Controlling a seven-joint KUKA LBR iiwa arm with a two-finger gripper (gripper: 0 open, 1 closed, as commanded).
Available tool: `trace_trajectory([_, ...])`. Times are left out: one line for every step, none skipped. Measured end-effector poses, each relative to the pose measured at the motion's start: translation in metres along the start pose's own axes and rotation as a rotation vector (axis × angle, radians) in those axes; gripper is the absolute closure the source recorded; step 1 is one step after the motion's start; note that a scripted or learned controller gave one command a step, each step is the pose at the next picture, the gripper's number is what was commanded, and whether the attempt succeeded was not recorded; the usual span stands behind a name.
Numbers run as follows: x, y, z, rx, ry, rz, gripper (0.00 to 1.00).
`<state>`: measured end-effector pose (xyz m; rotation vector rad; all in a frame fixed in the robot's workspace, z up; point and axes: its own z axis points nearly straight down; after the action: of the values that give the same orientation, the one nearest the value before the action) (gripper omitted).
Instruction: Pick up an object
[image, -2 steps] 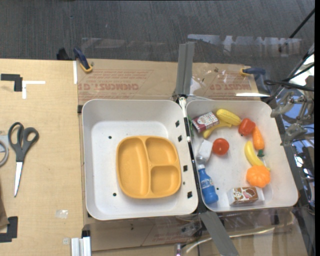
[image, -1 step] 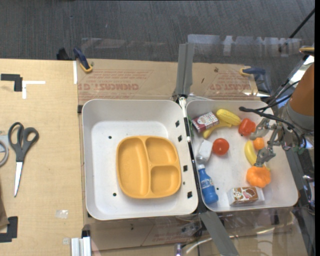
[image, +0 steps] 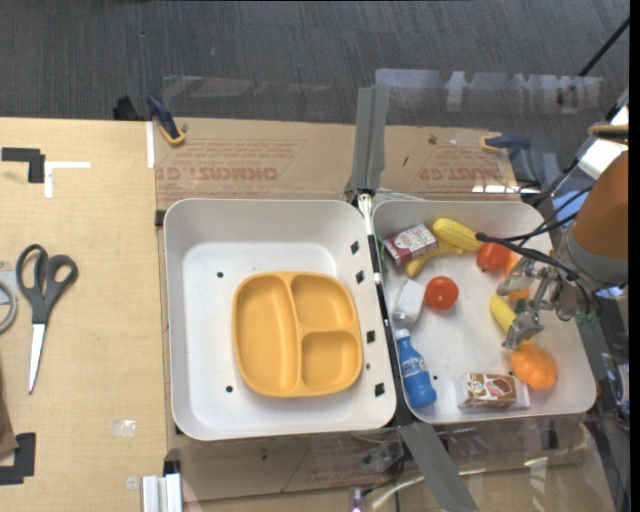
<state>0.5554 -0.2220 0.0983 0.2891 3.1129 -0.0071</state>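
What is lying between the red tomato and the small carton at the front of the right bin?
In the camera view, bare white bin floor lies between the tomato and the carton; nothing rests on that stretch.

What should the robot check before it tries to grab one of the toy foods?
1. Gripper over the right bin: ok.
2. Fingers open for a grab: cannot tell.
3. Target underneath: ok, small yellow piece and orange fruit sit close by.
4. Already holding something: cannot tell.
5. Room around target: not ok, items crowd near the bin wall.
6. Yellow tray out of the way in the left bin: ok.
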Motion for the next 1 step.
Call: trace_trajectory([0.0487,-0.0076,0.0046,-0.002,0.012,0.167,0.0])
